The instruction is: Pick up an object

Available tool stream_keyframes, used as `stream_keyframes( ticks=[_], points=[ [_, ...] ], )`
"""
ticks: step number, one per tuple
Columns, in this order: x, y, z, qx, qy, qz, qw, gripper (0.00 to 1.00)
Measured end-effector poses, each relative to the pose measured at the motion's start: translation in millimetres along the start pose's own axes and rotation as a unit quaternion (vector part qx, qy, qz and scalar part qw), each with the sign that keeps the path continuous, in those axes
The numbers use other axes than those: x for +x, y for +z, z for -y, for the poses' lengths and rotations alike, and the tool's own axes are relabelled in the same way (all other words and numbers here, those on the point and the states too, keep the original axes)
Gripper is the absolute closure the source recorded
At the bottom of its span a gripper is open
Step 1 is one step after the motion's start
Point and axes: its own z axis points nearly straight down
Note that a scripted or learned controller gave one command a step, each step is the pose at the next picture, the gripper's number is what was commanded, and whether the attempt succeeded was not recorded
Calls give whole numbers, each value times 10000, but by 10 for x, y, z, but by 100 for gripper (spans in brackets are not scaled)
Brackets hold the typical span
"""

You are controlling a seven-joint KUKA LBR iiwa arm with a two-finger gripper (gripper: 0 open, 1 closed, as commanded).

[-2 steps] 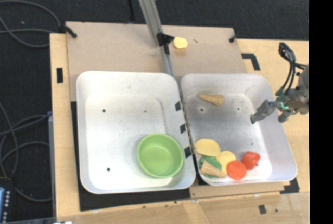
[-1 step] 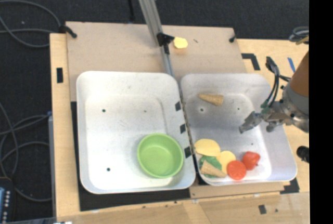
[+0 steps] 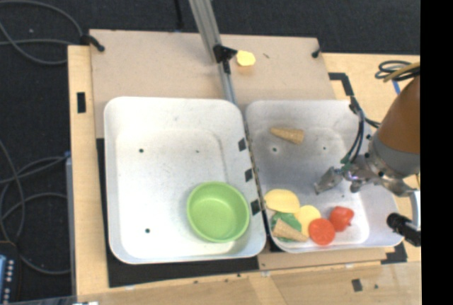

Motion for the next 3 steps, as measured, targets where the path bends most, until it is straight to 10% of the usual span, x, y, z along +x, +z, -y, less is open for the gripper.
stream_keyframes(
  ticks=[1,2,3],
  points=[
    [-19,382,-2,-30,4,14,10000,0],
    [-19,257,-17,-57,23,6,10000,100],
    [-95,-369,-28,-71,-4,13,10000,100]
  ],
)
